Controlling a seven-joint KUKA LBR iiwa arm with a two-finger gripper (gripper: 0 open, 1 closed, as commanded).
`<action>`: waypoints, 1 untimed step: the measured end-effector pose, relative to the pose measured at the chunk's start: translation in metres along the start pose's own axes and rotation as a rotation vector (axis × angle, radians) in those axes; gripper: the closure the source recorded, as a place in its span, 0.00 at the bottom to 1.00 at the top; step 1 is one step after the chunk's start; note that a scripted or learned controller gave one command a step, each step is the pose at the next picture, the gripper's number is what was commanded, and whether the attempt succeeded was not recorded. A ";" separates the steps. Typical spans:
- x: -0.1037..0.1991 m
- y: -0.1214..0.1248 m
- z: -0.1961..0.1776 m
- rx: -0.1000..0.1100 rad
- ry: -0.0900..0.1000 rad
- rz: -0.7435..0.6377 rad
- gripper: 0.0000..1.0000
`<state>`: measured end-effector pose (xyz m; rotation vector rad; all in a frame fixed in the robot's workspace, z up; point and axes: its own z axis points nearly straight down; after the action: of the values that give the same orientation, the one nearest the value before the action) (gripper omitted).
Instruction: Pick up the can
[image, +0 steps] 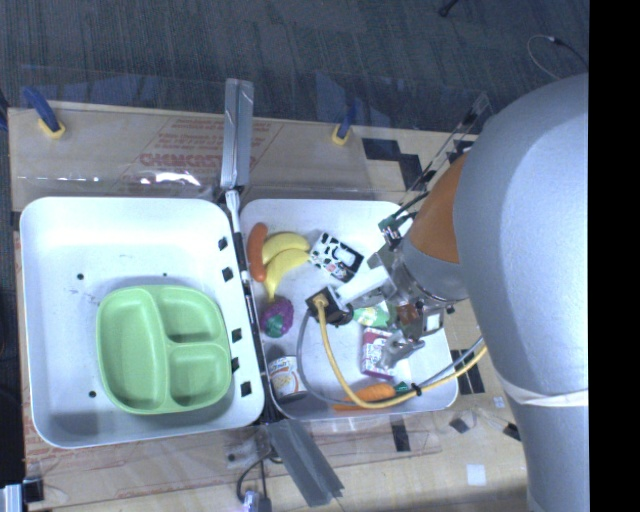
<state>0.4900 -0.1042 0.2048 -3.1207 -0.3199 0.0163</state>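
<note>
Fingers (400, 345), grip unclear, hover over packets (374, 350); can (284, 378) beside purple fruit (277, 316).

Floor (300, 45): dark ribbed carpet, running along the far side of my bench.
Bench (120, 150): pale wood top, faint red print on it, under a clear sheet that catches a white glare.
Clamps: two blue ones with yellow (42, 112) (343, 130) on the bench's far edge.
Cable (560, 50): thin, curled on the floor past the bench's far right corner.
Markers (385, 152): black squares on the bench, far right.
Light: even, from overhead, soft shadows.
</note>
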 end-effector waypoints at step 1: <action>0.006 -0.096 -0.047 -0.003 0.002 -0.141 0.00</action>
<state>0.4765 -0.0093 0.2523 -3.0929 -0.5390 0.0125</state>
